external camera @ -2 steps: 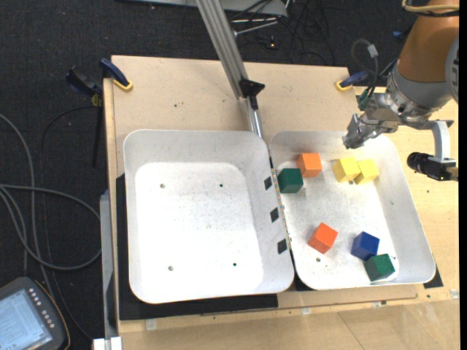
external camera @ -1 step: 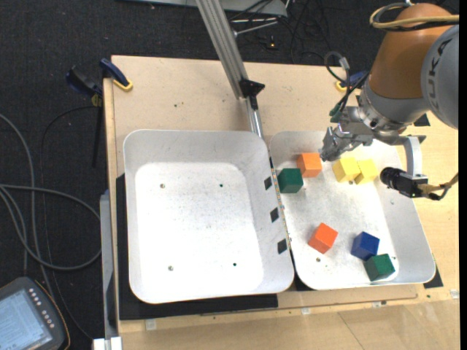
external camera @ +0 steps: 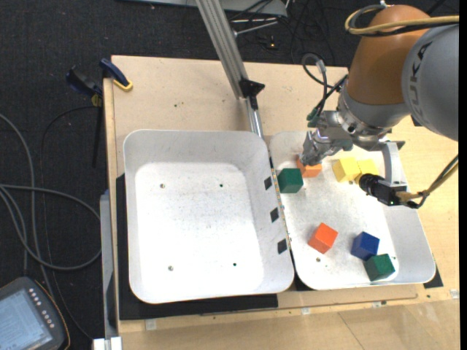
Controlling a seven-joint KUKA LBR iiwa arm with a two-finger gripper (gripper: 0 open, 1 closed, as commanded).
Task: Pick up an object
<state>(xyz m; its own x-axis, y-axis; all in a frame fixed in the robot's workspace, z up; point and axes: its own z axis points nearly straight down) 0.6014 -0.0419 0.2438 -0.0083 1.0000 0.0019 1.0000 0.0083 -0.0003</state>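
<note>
Nearest the lens we see a grey tablet-like screen (external camera: 25, 316) at the bottom-left corner, on the dark floor with black cables (external camera: 29, 195) looping beside it. On the wooden bench (external camera: 190, 86) we note two white bins side by side. Left bin (external camera: 146, 159) shows just speckles on its floor. Right bin (external camera: 408, 232) holds the blocks: a dark green block (external camera: 379, 267) at the near right, a blue block (external camera: 365, 244) touching it just behind, an orange block (external camera: 323, 237) to their left, a second green block (external camera: 290, 180) near the bin's far-left corner, and yellow blocks (external camera: 352, 170) at the far side. We see a small orange piece (external camera: 311, 170) right under the gripper (external camera: 315, 155), between the green block and the yellow ones. Grey arm with the orange band (external camera: 387, 49) comes in from the right and points the gripper down over that orange piece. Whether the claw is spread or clenched we cannot tell; the wrist hides it, and we cannot tell if it touches the piece. A metal pole (external camera: 222, 42) slants across the bench's far side. A blue and yellow clamp (external camera: 109, 75) sits at the bench's far-left corner.
</note>
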